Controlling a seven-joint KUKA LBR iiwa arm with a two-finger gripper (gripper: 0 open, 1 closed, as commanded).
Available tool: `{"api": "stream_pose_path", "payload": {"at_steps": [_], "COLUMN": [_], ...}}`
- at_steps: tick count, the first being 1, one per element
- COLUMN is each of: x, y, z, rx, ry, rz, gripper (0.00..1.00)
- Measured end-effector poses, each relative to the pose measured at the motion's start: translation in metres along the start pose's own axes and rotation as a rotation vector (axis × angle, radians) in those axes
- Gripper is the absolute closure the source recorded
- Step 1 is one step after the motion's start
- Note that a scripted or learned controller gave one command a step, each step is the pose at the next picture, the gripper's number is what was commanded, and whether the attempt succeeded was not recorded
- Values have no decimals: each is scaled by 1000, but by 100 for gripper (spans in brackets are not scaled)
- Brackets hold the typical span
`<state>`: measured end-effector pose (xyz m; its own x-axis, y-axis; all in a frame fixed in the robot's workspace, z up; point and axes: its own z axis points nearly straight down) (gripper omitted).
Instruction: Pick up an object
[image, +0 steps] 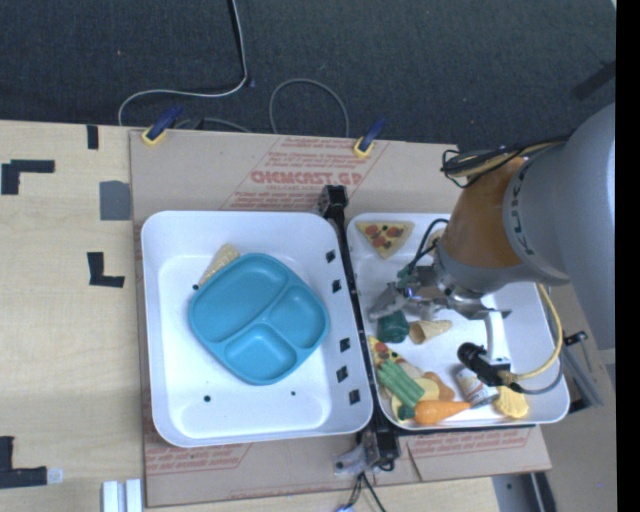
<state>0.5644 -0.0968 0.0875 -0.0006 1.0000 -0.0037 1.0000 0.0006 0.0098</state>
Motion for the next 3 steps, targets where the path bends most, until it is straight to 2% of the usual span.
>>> {"api": "stream_pose_path", "payload": {"at_steps": [1,2,3], "x": [-54,-57,-80], "y": [20,84,105], "z": [1,2,3], "rx": [4,5,10], "ry": [4,2,5], "rz": [1,-2,-1], "gripper": [0,0,0]}}
